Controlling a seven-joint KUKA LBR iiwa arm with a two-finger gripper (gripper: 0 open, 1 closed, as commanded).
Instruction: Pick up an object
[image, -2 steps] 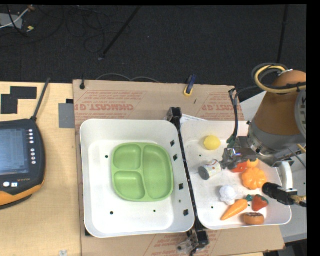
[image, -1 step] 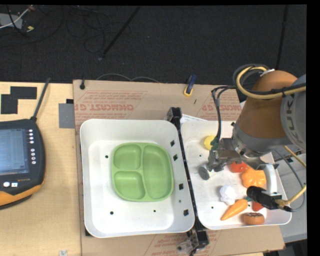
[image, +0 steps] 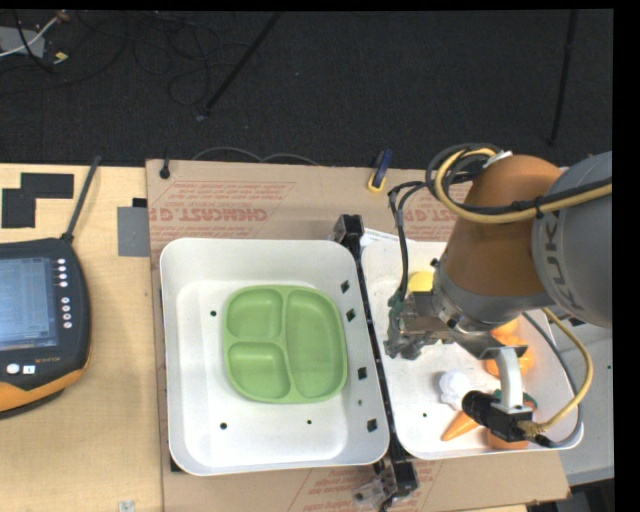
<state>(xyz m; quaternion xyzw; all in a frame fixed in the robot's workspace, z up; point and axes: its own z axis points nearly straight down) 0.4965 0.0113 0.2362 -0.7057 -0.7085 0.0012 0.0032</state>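
Note:
My gripper (image: 403, 338) hangs low over the left part of the right bin (image: 420, 440), under the orange band of the arm (image: 500, 235). A white crumpled object (image: 450, 385) lies just right of it and nearer the front. An orange cone-shaped object (image: 460, 426) rests by the bin's front rim. A yellow object (image: 422, 282) peeks out behind the gripper, partly hidden by the wrist. Orange pieces (image: 506, 332) show to the right, under the arm. Nothing is visibly in the gripper.
The left bin (image: 190, 420) holds a green divided plate (image: 286, 343). A black divider (image: 365, 340) runs between the bins. A teach pendant (image: 35, 315) lies on the bench at far left. A blue and yellow tool (image: 378, 172) sits behind the bins.

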